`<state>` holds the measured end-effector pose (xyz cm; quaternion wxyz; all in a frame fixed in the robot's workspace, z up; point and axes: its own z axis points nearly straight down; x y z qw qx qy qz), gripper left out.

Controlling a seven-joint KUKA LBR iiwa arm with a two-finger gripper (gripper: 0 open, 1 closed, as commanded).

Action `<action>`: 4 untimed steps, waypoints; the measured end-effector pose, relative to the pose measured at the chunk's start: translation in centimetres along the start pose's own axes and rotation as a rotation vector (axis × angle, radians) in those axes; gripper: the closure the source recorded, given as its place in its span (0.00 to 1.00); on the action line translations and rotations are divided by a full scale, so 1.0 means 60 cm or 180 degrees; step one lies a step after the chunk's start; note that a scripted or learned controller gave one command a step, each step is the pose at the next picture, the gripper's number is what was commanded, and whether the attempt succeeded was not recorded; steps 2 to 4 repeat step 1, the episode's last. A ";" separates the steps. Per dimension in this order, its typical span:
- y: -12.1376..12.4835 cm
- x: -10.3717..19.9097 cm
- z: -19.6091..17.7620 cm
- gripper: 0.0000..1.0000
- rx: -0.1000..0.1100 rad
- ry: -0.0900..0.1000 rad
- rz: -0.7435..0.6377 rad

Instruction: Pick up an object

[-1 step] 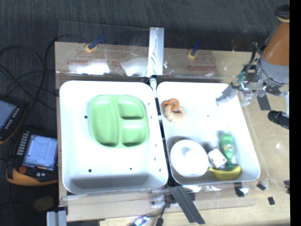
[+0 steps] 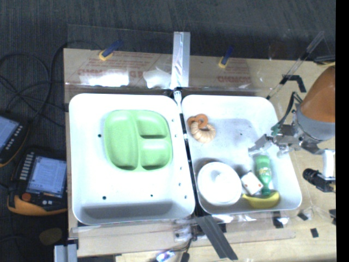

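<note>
Dark carpet surrounds a tan bench (image 2: 131, 72) that carries two shallow white bins side by side. On the floor to the left of it lie tangled black cables and a handheld controller (image 2: 38, 180) with a lit screen.

The left bin (image 2: 87, 201) holds a green divided tray (image 2: 137, 139), lying flat a little above the bin's middle, with one large compartment on its left and two smaller ones on its right.

The right bin (image 2: 234, 105) holds several things. A tan and orange pretzel-like toy (image 2: 200, 127) sits near the upper left corner, close to the wall between the bins. A round white bowl (image 2: 218, 183) rests against the lower left part of the floor. Just right of the bowl lies a small white block (image 2: 251, 183), and beside that a green bottle (image 2: 264, 171) lies roughly upright in the view, its lower end meeting a yellow banana (image 2: 262, 200) that curves along the bottom edge.

The grey arm with its orange band (image 2: 320, 100) reaches in from the right. Its claw (image 2: 272, 142) hangs over the right side of this bin, just above the top of the green bottle. Whether the claw is spread or pressed together cannot be told from this angle, and nothing is visibly pinched in it.
</note>
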<state>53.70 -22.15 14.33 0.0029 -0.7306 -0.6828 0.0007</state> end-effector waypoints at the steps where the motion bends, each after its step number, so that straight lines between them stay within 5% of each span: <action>1: -0.055 0.028 0.088 0.00 -0.0059 0.0008 -0.0323; 4: -0.055 0.028 0.088 0.00 -0.0059 0.0008 -0.0323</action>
